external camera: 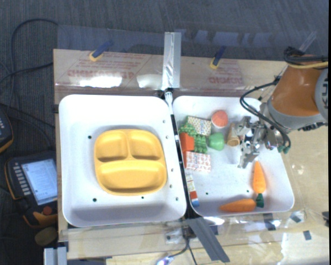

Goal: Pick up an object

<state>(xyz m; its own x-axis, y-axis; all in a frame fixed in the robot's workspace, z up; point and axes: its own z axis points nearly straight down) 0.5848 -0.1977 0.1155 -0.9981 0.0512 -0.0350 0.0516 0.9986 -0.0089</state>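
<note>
The end effector [248, 148] hangs low over the right bin [276, 200], near its right-hand wall, with the grey arm [298, 95] and its orange band reaching in from the right. Whether it is spread or pressed together I cannot tell, and nothing is seen pinched in it. Just below it, close to its tip, lies an upright carrot [259, 178]; a second carrot [238, 206] lies crosswise near the front wall. To its left sit a green ball [216, 142], an orange-red round piece [220, 118] and patterned blocks [198, 161]. The left bin [77, 203] holds a yellow divided tray [131, 162]
</note>
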